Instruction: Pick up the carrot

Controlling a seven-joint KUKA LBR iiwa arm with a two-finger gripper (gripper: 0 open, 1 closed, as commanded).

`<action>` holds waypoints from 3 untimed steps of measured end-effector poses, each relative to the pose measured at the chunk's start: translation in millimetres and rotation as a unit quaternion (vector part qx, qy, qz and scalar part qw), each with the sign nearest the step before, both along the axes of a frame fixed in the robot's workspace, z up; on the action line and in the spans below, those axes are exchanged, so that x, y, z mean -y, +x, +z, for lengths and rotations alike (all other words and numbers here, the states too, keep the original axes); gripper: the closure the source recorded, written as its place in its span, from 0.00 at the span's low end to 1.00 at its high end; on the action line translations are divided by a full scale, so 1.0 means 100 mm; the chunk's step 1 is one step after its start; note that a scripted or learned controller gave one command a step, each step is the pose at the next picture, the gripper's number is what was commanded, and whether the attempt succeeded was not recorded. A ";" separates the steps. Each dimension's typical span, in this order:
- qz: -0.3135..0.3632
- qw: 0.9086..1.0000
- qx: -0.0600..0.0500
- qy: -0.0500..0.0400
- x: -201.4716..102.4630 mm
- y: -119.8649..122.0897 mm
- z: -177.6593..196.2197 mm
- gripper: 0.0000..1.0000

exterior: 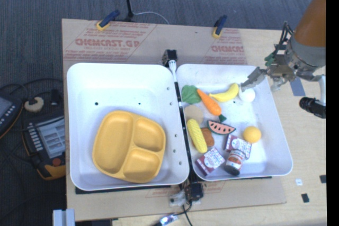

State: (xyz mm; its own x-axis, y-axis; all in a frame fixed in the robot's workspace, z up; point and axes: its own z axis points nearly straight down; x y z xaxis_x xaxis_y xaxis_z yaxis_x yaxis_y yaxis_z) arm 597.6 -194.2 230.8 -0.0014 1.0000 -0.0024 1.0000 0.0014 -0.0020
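A yellow tray (130, 144) is sitting in the left bin (85, 82). In the right bin (275, 124), the carrot (210, 103) is lying between a corn cob (197, 135) and a banana (225, 93). The hand (253, 79) is hovering over that bin's far right corner, holding nothing; its spread cannot be told.

arm (312, 18) cut off at right edge, end effector (254, 78) fingers perhaps blurred, corn (197, 135) overlapping bread

The slim orange carrot (209, 102) lies slantwise in the right white bin (278, 129), between a green leafy piece (189, 94) and a curved yellow banana (226, 93). The grey two-finger gripper (253, 78) hovers near the banana's far end. A yellow three-compartment tray (128, 145) sits in the left white bin (85, 87).
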 end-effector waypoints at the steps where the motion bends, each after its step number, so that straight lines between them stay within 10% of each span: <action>1: -0.063 0.998 0.004 -0.001 -0.46 0.11 -1.38 0.00; 3: -0.275 0.961 0.010 0.000 -0.86 -0.55 -1.40 0.00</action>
State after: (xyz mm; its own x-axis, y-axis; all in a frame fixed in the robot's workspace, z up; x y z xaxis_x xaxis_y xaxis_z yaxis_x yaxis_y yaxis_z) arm 543.1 -108.5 90.4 0.5271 0.8498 0.0034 0.8496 -0.5271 0.0170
